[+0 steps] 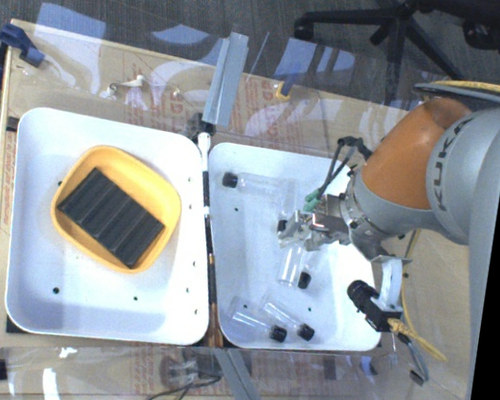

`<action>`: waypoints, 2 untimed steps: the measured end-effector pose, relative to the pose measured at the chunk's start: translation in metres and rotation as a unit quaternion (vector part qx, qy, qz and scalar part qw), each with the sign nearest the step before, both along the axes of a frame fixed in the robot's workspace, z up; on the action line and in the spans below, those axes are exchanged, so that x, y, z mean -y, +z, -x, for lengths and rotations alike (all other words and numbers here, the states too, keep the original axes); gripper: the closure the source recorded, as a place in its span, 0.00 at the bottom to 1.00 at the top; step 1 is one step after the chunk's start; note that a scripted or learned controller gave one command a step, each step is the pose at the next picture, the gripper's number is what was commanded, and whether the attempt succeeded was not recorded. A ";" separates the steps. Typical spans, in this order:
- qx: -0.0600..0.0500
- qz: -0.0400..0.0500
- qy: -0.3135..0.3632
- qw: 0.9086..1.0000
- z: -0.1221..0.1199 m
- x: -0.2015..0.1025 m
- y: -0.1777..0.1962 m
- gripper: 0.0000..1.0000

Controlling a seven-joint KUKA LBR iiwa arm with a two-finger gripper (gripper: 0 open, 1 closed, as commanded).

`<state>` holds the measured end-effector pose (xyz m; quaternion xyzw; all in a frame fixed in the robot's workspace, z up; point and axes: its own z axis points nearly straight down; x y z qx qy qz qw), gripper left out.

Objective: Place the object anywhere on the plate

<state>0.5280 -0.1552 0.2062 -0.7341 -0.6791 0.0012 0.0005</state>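
A yellow plate (pixel 75 176) lies in the left bin (pixel 24 282). A black ridged slab (pixel 110 214) rests on it. In the right bin (pixel 239 239) lie several clear vials with black caps: one near the back (pixel 257 185), one in the middle (pixel 292 268) and two at the front (pixel 262 317). My gripper (pixel 296 228) hangs over the middle of the right bin, just above the middle vial. The view is too small to tell whether it touches that vial.
A grey metal bar (pixel 223 79) stands at the back between the bins. The arm's grey and orange wrist (pixel 403 171) covers the right bin's far right side. Cables and a black fitting (pixel 367 300) hang near that bin's right wall.
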 end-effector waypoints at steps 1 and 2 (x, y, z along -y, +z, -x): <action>-0.001 -0.002 0.121 0.993 -0.018 -0.067 -0.015 1.00; 0.000 -0.001 0.189 0.982 -0.049 -0.125 -0.015 1.00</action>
